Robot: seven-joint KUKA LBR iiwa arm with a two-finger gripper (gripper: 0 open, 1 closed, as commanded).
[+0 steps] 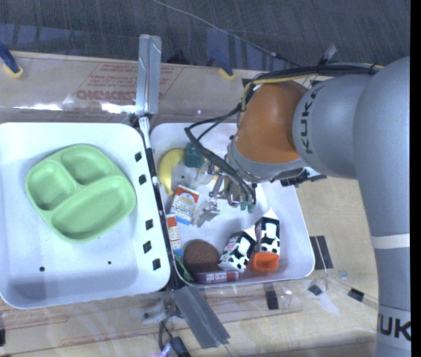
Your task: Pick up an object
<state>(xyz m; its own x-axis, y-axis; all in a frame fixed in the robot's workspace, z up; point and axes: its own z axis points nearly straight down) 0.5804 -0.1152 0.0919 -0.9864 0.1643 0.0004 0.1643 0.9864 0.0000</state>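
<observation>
**Q:** Camera view from above the bench: what lies in each bin?

**A:** The left bin [2, 199] holds a green divided plate [81, 191] with three compartments, lying flat. The right bin [297, 229] is crowded. A yellow round object [169, 168] sits at its far left, with a teal-capped clear bottle [189, 168] just beside it. A small carton with a red and white label [184, 204] lies next to the divider. At the near edge are a brown ball [201, 255], a slim dark red bar [215, 277], a black-and-white cow-patterned toy [251, 244] and an orange block [265, 261] touching that toy.

**Q:** Where is the arm, and what does the gripper do?

**A:** The grey arm [359, 125] reaches in from the right. Its orange band [268, 123] hangs over the far half of the right bin and hides the bin floor beneath it. The gripper [229, 193] points down and left into the middle of the clutter, between the carton and the cow-patterned toy. Its metal fingers [218, 190] blend with a small silvery piece [209, 213] below them, so whether the jaws are open, closed or gripping anything cannot be told.

**Q:** What stands in the way?

**A:** Black cables [210, 125] loop from the wrist across the far left of the right bin, above the bottle. The objects lie close together, several touching. A metal bar [149, 73] stands at the far end of the divider between the bins.
</observation>
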